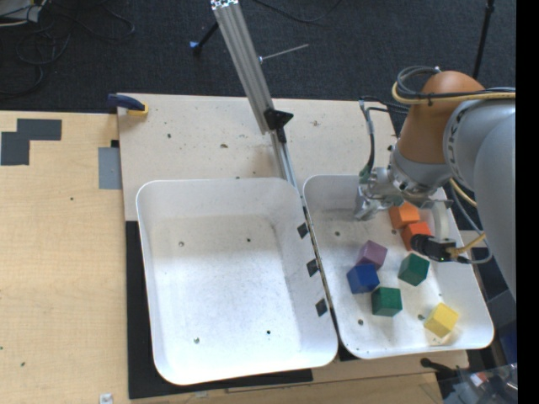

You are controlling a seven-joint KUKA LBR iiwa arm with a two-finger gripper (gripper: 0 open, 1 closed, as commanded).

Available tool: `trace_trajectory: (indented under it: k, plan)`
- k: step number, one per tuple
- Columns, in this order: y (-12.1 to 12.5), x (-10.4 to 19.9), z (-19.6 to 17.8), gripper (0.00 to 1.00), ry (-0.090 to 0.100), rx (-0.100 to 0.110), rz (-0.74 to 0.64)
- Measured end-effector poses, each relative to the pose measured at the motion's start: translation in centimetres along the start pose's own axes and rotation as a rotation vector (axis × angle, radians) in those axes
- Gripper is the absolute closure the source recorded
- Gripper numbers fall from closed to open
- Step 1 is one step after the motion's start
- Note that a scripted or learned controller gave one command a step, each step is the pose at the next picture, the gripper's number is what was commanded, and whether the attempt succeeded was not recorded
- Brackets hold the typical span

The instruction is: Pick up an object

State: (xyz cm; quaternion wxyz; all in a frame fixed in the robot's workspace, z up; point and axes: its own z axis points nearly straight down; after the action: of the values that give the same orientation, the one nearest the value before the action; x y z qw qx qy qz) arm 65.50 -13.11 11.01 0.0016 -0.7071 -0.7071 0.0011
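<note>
The right bin [354, 339] holds several small blocks: a purple one [373, 252], a blue one [363, 278], two green ones [413, 269] [386, 300], a yellow one [442, 319] and orange ones [408, 215] near the arm. My gripper [367, 204] hangs over the far part of the right bin, left of the orange blocks and above the purple one. Nothing shows between its fingers. The wrist and orange band [438, 124] rise behind it at the right.
The left bin [168, 343] sits beside the right one, with black clips [311, 267] along the shared wall. A slanted aluminium bar [248, 66] rises from behind the bins. A blue and yellow clamp [128, 103] lies at the bench's far left corner.
</note>
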Motion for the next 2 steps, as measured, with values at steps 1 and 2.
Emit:
trace_trajectory:
  k: [1,2]
  plan:
    - [0.1,0.3,-6.3,1.00,-0.001,-0.008,-0.002]
    - [0.1,0.2,-11.7,1.00,-0.002,-0.008,-0.002]
